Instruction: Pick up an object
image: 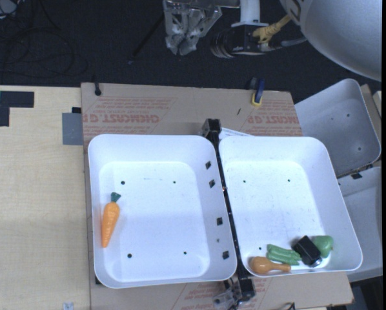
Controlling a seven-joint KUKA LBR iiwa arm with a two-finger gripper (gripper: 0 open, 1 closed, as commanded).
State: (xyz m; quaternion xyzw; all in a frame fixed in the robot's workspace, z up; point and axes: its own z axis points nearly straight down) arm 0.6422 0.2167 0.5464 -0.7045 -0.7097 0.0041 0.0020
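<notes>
Far below my gripper (pixel 186 37) and left sits the carrot (pixel 110 219) against the left bin (pixel 96 173) wall, easy to reach. Well below and right, a pear (pixel 268 265), green beans (pixel 284 254) and black block (pixel 307 250) crowd the right bin (pixel 338 192) corner. I hang high with nothing between my fingers; whether they are parted I cannot tell.

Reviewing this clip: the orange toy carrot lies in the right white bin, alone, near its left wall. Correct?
Not quite. The orange toy carrot lies in the left white bin, alone, near its left wall, as the camera view shows.
</notes>
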